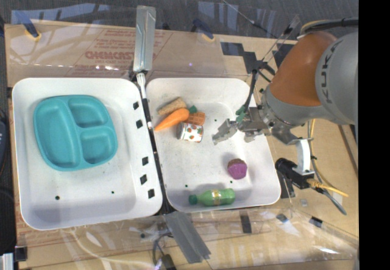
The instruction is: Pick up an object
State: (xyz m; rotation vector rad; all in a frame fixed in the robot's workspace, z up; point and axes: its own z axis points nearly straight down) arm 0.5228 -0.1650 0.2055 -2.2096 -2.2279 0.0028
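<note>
Your gripper hovers over the right bin, fingers apart, gripping nothing. Carrot, patterned cube lie just left of it. Purple ball, green bottle sit nearer the front wall.

We read "KUKA" in part, as "KUK", on the grey arm. Along the bench's far edge, faded red print on the cardboard begins "CHEMCAS"; the rest is illegible.
</note>
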